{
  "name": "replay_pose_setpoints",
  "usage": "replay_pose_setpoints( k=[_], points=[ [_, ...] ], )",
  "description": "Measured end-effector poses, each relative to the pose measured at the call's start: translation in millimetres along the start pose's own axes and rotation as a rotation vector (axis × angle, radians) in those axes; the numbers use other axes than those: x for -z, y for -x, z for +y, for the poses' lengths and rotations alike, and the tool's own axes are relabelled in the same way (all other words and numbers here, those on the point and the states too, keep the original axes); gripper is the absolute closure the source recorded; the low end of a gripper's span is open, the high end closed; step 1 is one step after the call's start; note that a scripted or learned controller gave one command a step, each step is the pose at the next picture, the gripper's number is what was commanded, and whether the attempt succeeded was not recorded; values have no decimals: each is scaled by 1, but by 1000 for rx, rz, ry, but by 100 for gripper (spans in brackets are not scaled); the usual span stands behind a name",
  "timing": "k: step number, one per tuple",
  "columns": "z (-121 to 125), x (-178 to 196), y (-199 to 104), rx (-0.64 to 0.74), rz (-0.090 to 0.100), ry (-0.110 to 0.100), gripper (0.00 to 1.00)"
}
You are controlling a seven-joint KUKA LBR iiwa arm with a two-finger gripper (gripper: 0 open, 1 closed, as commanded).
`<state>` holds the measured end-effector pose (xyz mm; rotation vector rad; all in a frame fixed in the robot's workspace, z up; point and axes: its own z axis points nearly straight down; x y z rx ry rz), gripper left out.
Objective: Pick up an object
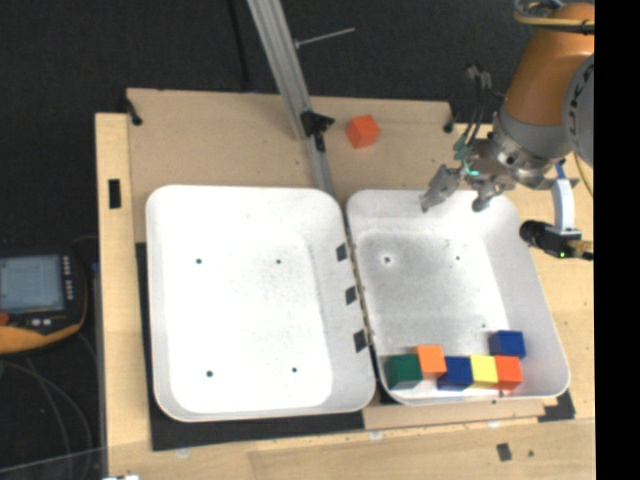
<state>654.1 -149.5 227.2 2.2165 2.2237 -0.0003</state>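
1. The claw (459, 195) hangs over the far edge of the right bin (520, 258), its two fingers spread apart with nothing between them.
2. Along the near wall of that bin sits a cluster of blocks: a green block (403, 370), an orange block (431, 358), a blue block (455, 371), a yellow block (484, 369) and another blue block (508, 343).
3. The left bin (245, 298) lies just beside the right one.
4. A lone orange cube (363, 131) rests on the desk (210, 138), beyond both bins.
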Motion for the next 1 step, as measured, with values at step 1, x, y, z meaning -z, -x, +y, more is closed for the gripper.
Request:
replay_pose_setpoints(
  k=[1],
  points=[
    [-53, -130, 38, -6, 0, -5, 0]
  ],
)
